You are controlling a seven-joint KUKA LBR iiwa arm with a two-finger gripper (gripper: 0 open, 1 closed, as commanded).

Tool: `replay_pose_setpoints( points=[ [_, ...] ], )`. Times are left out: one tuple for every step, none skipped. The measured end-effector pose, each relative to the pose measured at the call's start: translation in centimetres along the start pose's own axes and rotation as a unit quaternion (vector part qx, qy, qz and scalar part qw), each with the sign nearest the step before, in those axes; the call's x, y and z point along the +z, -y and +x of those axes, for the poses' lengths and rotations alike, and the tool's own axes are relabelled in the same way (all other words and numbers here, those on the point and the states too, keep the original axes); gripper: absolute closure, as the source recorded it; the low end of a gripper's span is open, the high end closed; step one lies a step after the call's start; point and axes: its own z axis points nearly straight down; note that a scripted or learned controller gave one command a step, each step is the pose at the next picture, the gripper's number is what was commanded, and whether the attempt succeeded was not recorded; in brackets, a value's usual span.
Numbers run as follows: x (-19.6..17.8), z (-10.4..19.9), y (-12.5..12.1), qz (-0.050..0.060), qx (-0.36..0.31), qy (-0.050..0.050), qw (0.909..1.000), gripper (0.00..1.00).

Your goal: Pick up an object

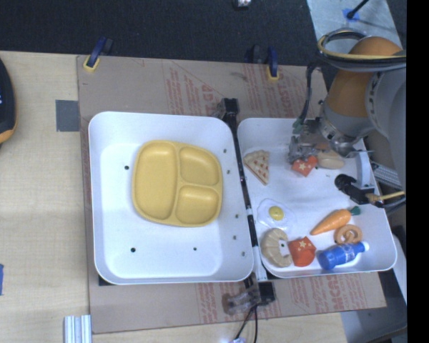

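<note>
Red print on the cardboard sheet (164, 84) is too faint to read

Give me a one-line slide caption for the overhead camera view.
KUKA arm's gripper poised over a small red toy in the right bin; yellow divided plate in the left bin.

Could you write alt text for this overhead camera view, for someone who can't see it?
A grey robot arm lowers its gripper over a small red toy in the right white bin, among toy foods. The left bin holds a yellow divided plate.

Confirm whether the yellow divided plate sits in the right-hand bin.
No, the yellow divided plate lies in the left white bin.
</note>
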Motion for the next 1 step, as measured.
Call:
replay_pose_setpoints(
  points=[
    [-8.18,-3.06,4.60,-0.003,0.003,0.000,1.0000,1.00]
  ],
)
